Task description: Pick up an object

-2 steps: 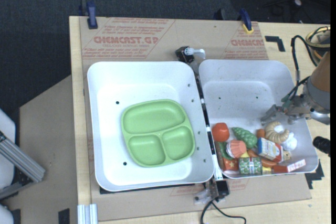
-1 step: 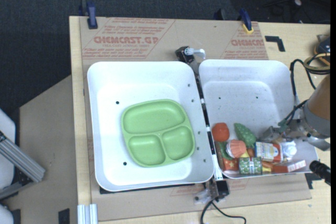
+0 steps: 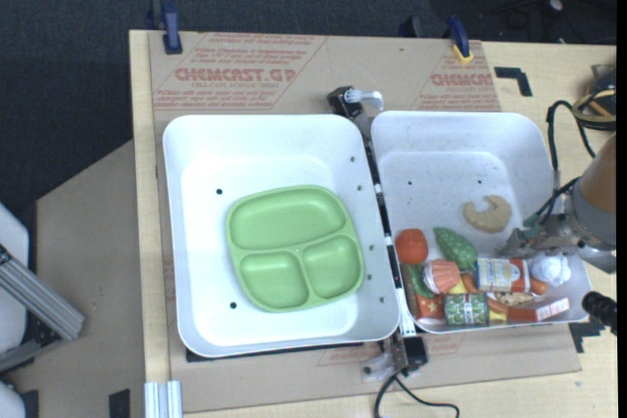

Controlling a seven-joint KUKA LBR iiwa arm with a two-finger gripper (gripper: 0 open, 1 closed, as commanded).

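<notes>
The right bin point(image 3: 460, 142) holds a heap of toy food along its near edge. In it I see a red tomato point(image 3: 412, 245), a green pickle-shaped piece point(image 3: 457, 248), an orange piece point(image 3: 443, 276), a green can point(image 3: 466, 310), a small printed carton point(image 3: 502, 274) and a white ball point(image 3: 553, 269). A tan biscuit-shaped piece point(image 3: 488, 212) lies apart, further back. My gripper point(image 3: 537, 235) reaches in over the bin's right rim, just above the carton and the ball, right of the tan piece. Nothing shows held in it.
The left bin point(image 3: 196, 162) holds a green divided plate point(image 3: 292, 247). A small black and white device point(image 3: 353, 100) sits behind the gap between the bins. Cables point(image 3: 573, 122) lie right of the right bin. The far half of the right bin is bare floor.
</notes>
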